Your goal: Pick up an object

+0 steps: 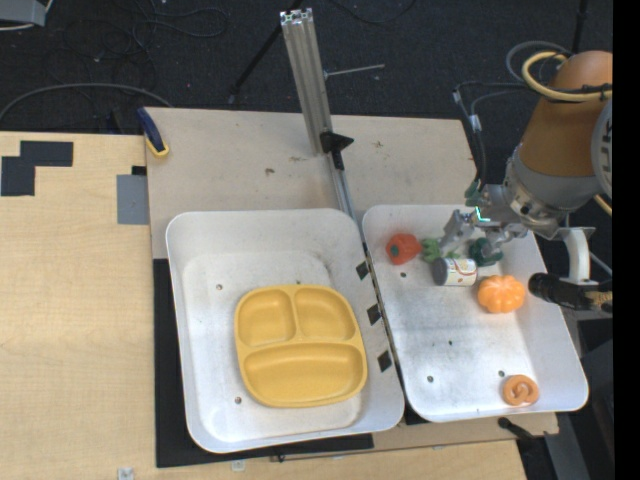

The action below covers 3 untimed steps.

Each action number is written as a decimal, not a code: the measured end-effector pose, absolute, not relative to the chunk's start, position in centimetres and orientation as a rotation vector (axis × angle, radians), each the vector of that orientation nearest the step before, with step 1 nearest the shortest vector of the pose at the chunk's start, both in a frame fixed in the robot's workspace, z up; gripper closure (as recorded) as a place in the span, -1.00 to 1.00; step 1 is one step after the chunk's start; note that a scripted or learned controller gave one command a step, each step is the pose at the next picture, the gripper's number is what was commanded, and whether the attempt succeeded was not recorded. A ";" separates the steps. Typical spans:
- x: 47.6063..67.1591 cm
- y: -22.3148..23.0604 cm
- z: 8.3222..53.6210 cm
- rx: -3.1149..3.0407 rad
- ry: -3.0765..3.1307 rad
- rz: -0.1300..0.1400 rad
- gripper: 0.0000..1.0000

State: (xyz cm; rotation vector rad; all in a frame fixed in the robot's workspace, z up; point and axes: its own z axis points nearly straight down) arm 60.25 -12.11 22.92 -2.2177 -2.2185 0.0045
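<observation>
In the right bin lie a red tomato-like toy with a green stem, a small white and dark cylinder, an orange pumpkin-shaped toy and a small orange ring-shaped toy near the front right corner. My gripper hangs low over the bin's back part, just above the white cylinder and between the red toy and the pumpkin. Its tips blend with the small items beneath it.
The left bin holds a yellow divided plate. A metal post rises behind the bins. A blue and yellow tool lies on the bench at the back left.
</observation>
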 end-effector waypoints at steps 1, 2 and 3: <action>60.3 -12.1 23.0 -2.219 -2.220 0.002 -1.00; 59.3 -12.4 17.3 -2.217 -2.216 0.008 -1.00; 59.8 -13.1 12.2 -2.219 -2.216 0.007 -1.00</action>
